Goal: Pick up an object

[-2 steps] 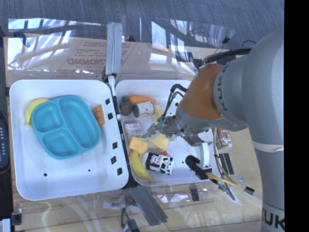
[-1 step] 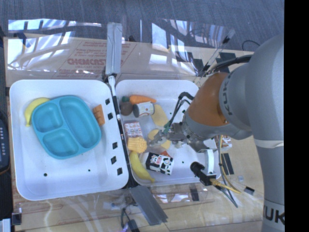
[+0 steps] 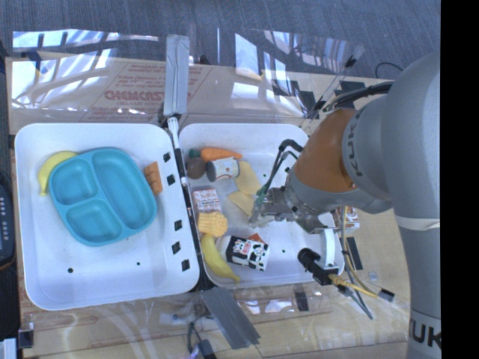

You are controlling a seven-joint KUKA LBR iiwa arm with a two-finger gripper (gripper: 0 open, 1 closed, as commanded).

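Observation:
The right bin [image 3: 288, 142] holds a carrot [image 3: 220, 154], a brown round item [image 3: 196, 168], a grey can [image 3: 224, 170], yellow cheese-like wedges [image 3: 245, 189], a snack packet [image 3: 205, 199], a corn cob [image 3: 212, 224], a banana [image 3: 218, 258] and a black-and-white carton [image 3: 248, 252]. My gripper [image 3: 258, 214] hangs low in this bin, just right of the wedges and above the carton. Nothing shows between its tips.
The left bin [image 3: 30, 268] carries a blue divided plate [image 3: 101, 194], a yellow banana [image 3: 49, 167] peeking out at its upper left, and an orange block [image 3: 153, 177] by the divider. The arm's grey body covers the right bin's right side.

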